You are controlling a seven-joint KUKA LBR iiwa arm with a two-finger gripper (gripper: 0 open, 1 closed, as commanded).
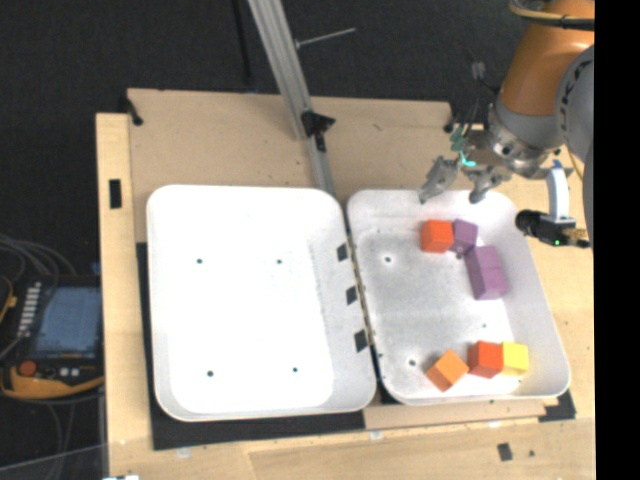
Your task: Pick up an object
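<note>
Overhead, the tool [455,182] is held spread and empty — poised above the orange block [436,236] for descent.

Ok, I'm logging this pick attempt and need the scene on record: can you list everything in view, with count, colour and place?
orange blocks: three; one at the far end of the right bin touching a purple block, two near its front edge.
purple blocks: two; a small one beside the far orange block, a longer one just behind it toward the right wall.
yellow block: one, front right corner of the right bin, against a red-orange block.
right bin: one, white.
left bin: one, white.
metal pole: one, grey, slanting behind the bins.
handheld pendant: one, far left.
gripper: one, fingers spread, above the right bin's far edge.
</note>
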